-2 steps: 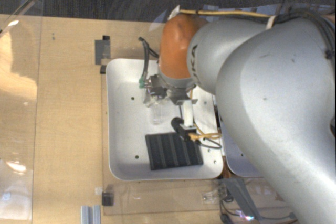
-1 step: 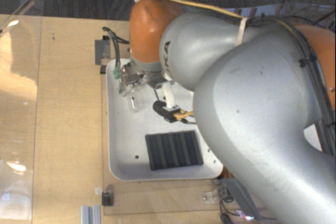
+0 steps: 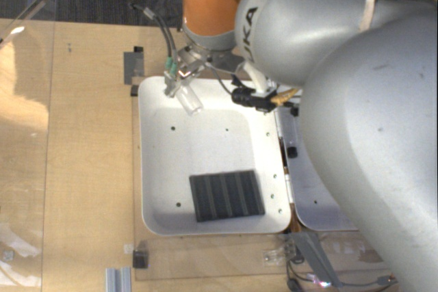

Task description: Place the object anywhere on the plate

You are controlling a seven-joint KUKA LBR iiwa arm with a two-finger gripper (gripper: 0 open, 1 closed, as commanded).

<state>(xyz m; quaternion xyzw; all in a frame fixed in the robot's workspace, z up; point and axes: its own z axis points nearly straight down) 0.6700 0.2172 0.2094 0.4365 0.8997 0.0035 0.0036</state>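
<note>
reaching across the left bin (image 3: 154,167) — tool (image 3: 179,84) at its far corner

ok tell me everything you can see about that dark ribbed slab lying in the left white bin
The dark grey, ribbed rectangular slab lies flat on the floor of the left shallow white bin, toward its near edge and right of centre. Lengthwise grooves run across its top, leaving several parallel raised ridges; the surface looks matte, perhaps rubber or plastic. It sits slightly skewed to the bin's sides, clear of the walls, resting on nothing but the floor. The pincer is at the bin's far corner, well apart from it.
</note>
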